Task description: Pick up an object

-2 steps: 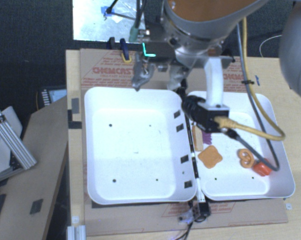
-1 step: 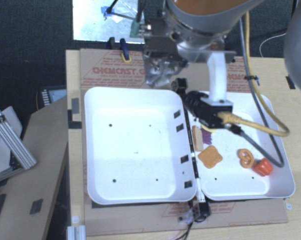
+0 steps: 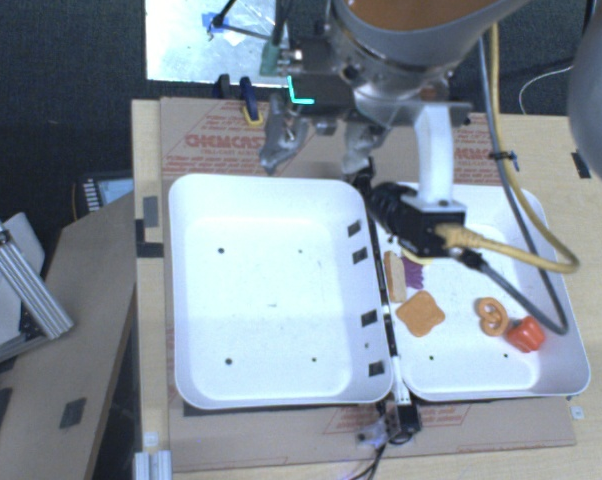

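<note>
Lying in the right bin (image 3: pixel 551 373), the candidates for picking are a small cluster: a tan, lobed flat piece (image 3: pixel 420 314) near the bin's left wall, a pretzel-shaped piece (image 3: pixel 491 315) to its right, and a small orange-red object (image 3: pixel 525 335) just beside the pretzel. A purple scrap (image 3: pixel 414 273) and a narrow tan strip (image 3: pixel 393 277) sit just above the tan piece, close to the divide between the bins.

The gripper (image 3: pixel 316 153) hangs above the far rim of the left bin (image 3: pixel 271 298), its two fingers pointing down and set apart with nothing between them. So every object lies toward the view's lower right of the fingers, across the divide and well apart from them. The tan piece looks the nearest; none of the round pieces has a marked long axis, while the strip runs along the bin wall.

A black fitting (image 3: pixel 413 220) with a yellow cable (image 3: pixel 511 253) overhangs the right bin's upper part and could crowd a descent near the purple scrap.
</note>
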`<move>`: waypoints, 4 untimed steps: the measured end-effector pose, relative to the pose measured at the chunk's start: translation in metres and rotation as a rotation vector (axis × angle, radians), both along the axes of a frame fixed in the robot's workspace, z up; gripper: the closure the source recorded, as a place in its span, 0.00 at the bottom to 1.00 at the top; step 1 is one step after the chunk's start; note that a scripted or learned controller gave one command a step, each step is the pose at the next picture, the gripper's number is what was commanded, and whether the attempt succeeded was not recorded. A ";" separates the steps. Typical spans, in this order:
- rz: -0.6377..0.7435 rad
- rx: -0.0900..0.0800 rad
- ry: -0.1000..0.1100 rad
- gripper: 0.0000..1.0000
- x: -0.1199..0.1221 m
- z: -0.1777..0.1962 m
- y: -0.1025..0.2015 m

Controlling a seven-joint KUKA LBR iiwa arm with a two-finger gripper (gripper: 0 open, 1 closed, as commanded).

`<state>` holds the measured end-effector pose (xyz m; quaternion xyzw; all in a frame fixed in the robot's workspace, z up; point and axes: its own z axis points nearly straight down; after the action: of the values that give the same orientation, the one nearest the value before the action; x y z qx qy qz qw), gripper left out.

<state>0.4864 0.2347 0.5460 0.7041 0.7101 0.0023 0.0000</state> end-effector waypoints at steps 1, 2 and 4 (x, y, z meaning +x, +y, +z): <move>0.003 0.002 -0.002 1.00 0.000 0.012 0.000; 0.004 0.002 -0.001 0.00 0.000 0.011 0.000; 0.008 0.003 -0.003 0.00 0.000 0.022 0.001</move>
<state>0.4866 0.2354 0.5682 0.7011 0.7131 0.0047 -0.0001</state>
